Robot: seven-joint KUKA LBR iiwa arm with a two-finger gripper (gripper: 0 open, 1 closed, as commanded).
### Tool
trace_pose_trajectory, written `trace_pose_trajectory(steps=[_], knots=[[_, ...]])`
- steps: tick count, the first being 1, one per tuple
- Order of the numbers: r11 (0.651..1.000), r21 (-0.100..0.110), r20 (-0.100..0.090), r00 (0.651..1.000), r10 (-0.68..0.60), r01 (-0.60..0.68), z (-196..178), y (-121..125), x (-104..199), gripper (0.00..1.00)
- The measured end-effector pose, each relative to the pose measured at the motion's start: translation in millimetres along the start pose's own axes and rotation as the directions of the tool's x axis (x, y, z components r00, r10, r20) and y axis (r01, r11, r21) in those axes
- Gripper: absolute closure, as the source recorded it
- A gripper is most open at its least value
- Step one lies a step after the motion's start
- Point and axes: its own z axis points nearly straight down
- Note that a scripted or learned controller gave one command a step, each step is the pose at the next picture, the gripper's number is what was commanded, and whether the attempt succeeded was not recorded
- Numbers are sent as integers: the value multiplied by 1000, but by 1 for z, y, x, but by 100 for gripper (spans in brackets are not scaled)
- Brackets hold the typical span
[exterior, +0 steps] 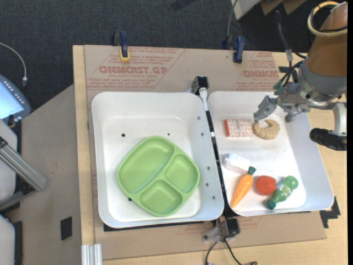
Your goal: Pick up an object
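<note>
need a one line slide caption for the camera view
KUKA arm's end effector hovers by the bagel in the right bin; green divided plate sits in the left bin.

Tan bagel [267,130] lying flat in right bin [309,164], beside pink box [237,128]

I see a left white bin [99,148] holding a green three-compartment plate [158,174], lying flat toward the bin's 6 o'clock. The right white bin [310,167] touches it at 3 o'clock. Both sit on a printed cardboard sheet [165,62]. There are two blue clamps [122,42] [238,47] on the sheet's 12 o'clock edge. Dark carpet [83,10] lies beyond.
</note>
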Motion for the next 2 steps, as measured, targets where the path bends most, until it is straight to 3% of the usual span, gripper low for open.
trace_pose_trajectory(steps=[2], knots=[[1000, 0, 0, 1000, 0, 0, 109, -4, -9, 0]])
